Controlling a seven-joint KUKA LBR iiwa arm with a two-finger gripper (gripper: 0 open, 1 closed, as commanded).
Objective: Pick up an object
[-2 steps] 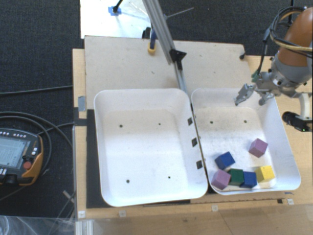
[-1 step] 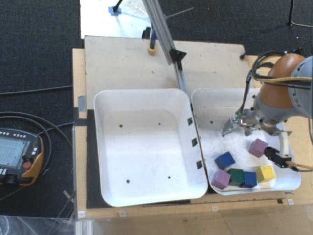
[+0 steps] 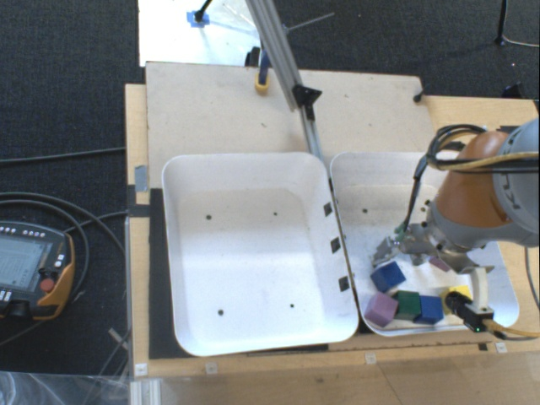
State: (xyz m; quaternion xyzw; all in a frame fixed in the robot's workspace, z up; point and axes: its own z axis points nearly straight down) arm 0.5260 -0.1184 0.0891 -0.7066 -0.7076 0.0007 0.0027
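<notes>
A blue block lay in the right bin, toward its near left part, just below the hand. Nearer the front rim sat a purple block, with a green block beside it and a second, smaller blue block touching the green one on its right. A yellow piece showed further right, partly hidden by the arm's gear, and a small pinkish piece peeked out under the wrist.

The hand hung low over the bin floor just above the first blue block, apart from the purple and green ones. Whether it stood wide or narrow I could not tell, since the metal parts blurred together, and nothing could be seen held in it. The arm came in from the right, its orange band over the bin's right half, with a black cable looping above it.

The left bin lay edge to edge with the right one, its floor marked by a few dark dots. Both rested on the counter, a pale board behind them. A grey pole slanted across the board from the top. On the dark floor at the left lay a pendant with its cables.
</notes>
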